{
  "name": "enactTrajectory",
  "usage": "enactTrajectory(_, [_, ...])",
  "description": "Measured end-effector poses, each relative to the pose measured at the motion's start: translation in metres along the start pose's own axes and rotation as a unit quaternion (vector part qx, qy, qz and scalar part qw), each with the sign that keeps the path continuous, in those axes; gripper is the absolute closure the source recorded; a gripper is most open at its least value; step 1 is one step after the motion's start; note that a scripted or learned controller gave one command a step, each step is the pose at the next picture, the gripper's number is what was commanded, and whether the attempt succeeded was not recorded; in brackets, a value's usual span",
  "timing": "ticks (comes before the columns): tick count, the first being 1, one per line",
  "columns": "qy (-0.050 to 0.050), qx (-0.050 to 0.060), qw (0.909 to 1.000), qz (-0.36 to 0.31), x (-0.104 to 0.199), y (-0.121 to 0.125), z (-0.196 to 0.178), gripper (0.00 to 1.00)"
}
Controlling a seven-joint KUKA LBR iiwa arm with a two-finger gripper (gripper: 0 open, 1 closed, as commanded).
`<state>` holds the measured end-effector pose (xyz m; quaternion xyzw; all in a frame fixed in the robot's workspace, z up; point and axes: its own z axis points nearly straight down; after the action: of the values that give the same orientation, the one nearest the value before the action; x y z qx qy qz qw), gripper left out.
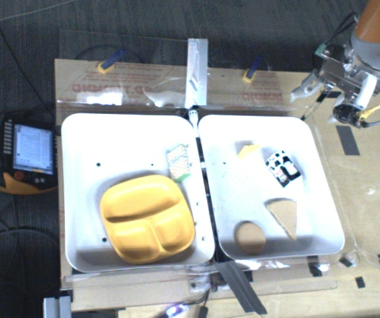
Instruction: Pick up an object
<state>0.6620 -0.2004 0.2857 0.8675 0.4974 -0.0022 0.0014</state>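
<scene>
Bench (pixel 369 197): two white bins are carried side by side, both below and to the left of the pincer.
Left bin (pixel 83 144): set farthest from the pincer; a yellow divided tray (pixel 148 217) and a small green-and-white packet (pixel 178 162) are held in it.
Right bin (pixel 316 177): the nearer one, where the likeliest targets lie.
Tan wedge (pixel 284 215): lies flat, below and left of the pincer, just beside a brown round piece (pixel 249 236).
Black-and-white block (pixel 282 167): nearest the pincer and well apart from its neighbours; judged the best pick, to be approached from straight above with the grip centred on it.
Yellow scrap (pixel 248 150): small and flat, likely hard to seize.
Pincer (pixel 339 91): poised outside the right bin's far corner, nothing seen held; whether open or closed cannot be told.
</scene>
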Motion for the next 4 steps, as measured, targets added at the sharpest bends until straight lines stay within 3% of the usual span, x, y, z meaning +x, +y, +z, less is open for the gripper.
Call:
enactTrajectory(1, [-0.001,0.002,0.9998,0.022,0.021,-0.005,0.103,0.0])
enactTrajectory(2, [0.0,0.001,0.9954,-0.096,0.035,-0.035,0.049,0.0])
enactTrajectory(3, [0.0,0.0,0.9724,-0.233,0.023,-0.022,0.026,0.0])
enactTrajectory(4, [0.002,0.001,0.9744,-0.225,-0.021,-0.053,0.164,0.0])
